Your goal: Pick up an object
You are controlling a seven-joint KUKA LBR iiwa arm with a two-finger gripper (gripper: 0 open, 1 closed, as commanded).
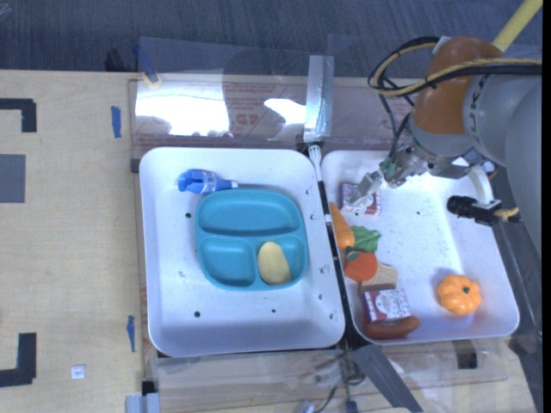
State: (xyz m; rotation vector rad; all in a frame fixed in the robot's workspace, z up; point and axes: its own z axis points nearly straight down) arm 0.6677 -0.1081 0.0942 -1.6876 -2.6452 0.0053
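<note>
Lowest in the frame, a small red packet (389, 308) and an orange toy pumpkin (459, 294) are left unlifted in the right bin (504, 269), while the claw (389, 172), whose closure cannot be told, is poised above a small white packet (360, 198) at upper centre-right, so nothing is judged grasped yet.

Bright, even overhead light w/ strong glare on the clear panel (224, 110) behind the bins, blown out white in two patches. Right bin (482, 265) floor washes out near the arm (508, 119), which is soft and blurry close to the lens; left bin (164, 256) is evenly lit, w/ soft short shadows under the blue tray (250, 235). Overall pic slightly soft, low res, mild noise on the dark carpet up top.
</note>
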